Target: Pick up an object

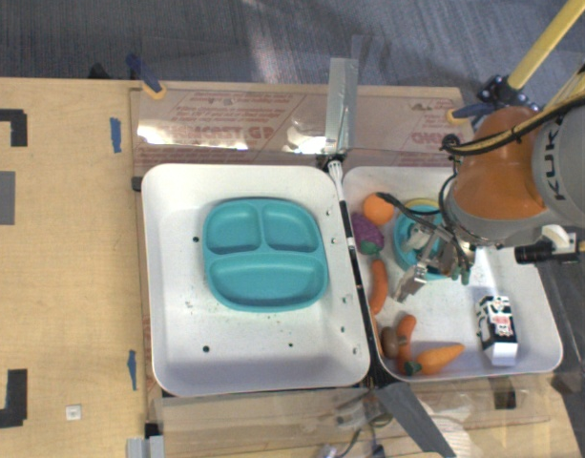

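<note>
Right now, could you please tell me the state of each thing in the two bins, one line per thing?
Teal divided plate: flat in the left bin, upright, compartments bare.
Gripper: low over the right bin, holding nothing visible.
Carrot: lying on its side by the near wall.
Purple toy: resting against the left wall.
White carton: lying apart, right side.

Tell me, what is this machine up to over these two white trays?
A robot arm reaches into the right bin, trying to pick up a toy. Its claw hangs over bare floor among orange carrot-like toys, a purple piece and a small black-and-white box, with nothing visibly between its fingers. The left bin holds a teal divided plate.
</note>
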{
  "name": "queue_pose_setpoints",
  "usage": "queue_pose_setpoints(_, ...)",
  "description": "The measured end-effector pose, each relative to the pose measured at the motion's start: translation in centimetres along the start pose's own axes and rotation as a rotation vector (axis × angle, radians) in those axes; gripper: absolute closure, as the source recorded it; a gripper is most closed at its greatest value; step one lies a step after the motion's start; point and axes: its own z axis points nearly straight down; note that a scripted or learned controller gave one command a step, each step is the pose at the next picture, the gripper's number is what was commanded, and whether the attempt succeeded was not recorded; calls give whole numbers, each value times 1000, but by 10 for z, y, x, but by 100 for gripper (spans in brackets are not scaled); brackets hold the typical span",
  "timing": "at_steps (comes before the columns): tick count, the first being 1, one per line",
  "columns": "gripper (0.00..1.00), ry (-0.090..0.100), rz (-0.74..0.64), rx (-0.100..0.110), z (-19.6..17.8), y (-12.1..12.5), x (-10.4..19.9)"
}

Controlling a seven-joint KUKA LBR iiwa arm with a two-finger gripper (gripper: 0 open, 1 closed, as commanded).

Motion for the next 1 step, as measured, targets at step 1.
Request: queue_pose_setpoints(1,0,61,61,13,-14,16,-67)
